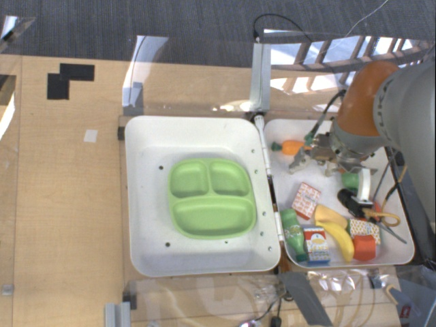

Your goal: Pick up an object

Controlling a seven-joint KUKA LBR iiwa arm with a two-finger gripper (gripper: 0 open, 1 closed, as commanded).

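Carrot [291,146] lies just beside the hand [315,157], in the right bin [407,254].

A green sectioned plate [212,198] lies in the left white bin [146,182] on the wooden bench [61,203]; black patches [69,80], perhaps tape, far left.

Two bins side by side on the bench [61,203]. Divided plate [212,198] centred in the left bin [146,251]. In the right bin [402,251]: carrot [291,147] near the far-left corner, banana [337,229] toward the near edge, small carton [315,244] left of it, bottle [292,227] along the left wall.
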